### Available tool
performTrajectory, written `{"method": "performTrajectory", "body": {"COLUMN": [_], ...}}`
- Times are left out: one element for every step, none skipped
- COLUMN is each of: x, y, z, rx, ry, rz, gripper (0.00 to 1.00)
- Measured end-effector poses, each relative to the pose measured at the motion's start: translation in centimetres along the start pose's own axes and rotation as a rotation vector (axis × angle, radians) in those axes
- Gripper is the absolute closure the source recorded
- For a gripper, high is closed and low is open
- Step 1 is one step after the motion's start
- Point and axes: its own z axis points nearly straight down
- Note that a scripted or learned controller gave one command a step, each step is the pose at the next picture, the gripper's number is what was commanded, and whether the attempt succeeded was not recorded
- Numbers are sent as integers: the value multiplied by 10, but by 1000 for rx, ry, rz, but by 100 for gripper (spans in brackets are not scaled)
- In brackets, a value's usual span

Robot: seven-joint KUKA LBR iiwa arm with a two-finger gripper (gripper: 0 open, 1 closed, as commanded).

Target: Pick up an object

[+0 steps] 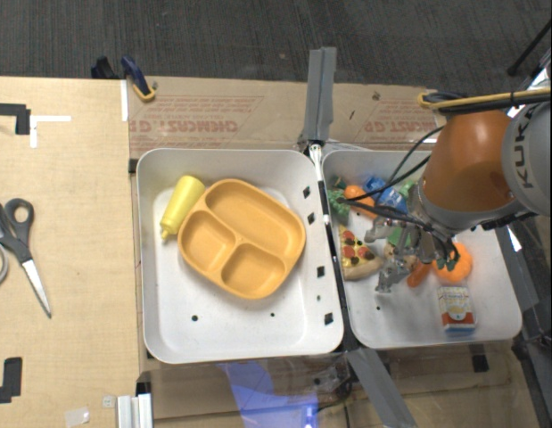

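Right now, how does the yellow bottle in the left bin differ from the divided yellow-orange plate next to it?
The yellow bottle is small, narrow and pale yellow; the divided plate is broad, flat and deeper orange-yellow. The bottle lies on its side at a slant, while the plate sits face up showing three compartments. The bottle rests against the plate's upper-left rim. Both lie in the left bin, away from the arm.

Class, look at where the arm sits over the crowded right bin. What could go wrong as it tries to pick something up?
1. The gripper hangs over a tight cluster: the pizza slice toy, orange fruit and other toys crowd together, so it may pinch two things or nudge neighbours aside.
2. The arm hides much of the pile, so the target is hard to confirm.
3. The small carton lies near the right bin's front wall, likely awkward to approach.
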Motion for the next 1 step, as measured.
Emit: {"method": "performTrajectory", "body": {"x": [-63], "y": [-9], "z": [-1], "rx": [1], "ry": [-3], "rz": [26], "gripper": [0]}}
